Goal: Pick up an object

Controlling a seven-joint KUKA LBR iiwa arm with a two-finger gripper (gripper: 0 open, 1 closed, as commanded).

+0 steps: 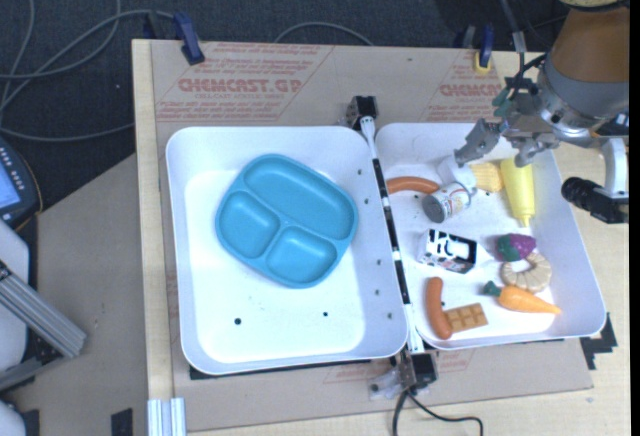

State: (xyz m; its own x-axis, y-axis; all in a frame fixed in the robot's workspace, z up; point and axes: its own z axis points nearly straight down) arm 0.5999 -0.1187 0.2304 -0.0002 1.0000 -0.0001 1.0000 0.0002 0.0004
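The task objects lie in the right bin, a shallow white tray with rounded corners. Its contents include a curved orange-red sausage near the inner wall, a small metallic can lying on its side, a pale yellow block, a smooth yellow bottle with a tapered tip, a black-and-white item, a purple-and-green piece, a beige round ridged piece, an orange carrot with a green stub, a second sausage standing lengthwise, and a brown segmented bar touching it. The end effector hangs over the far part of this bin, just above the yellow block and bottle; its two grey fingers stand spread apart, released, with nothing between them. Above it rises the arm, with a glossy orange band. The left bin holds a blue plastic plate, rounded and divided into three compartments. Both bins rest on a tabletop covered with brown printed cardboard, with blue clamps at its far edge.
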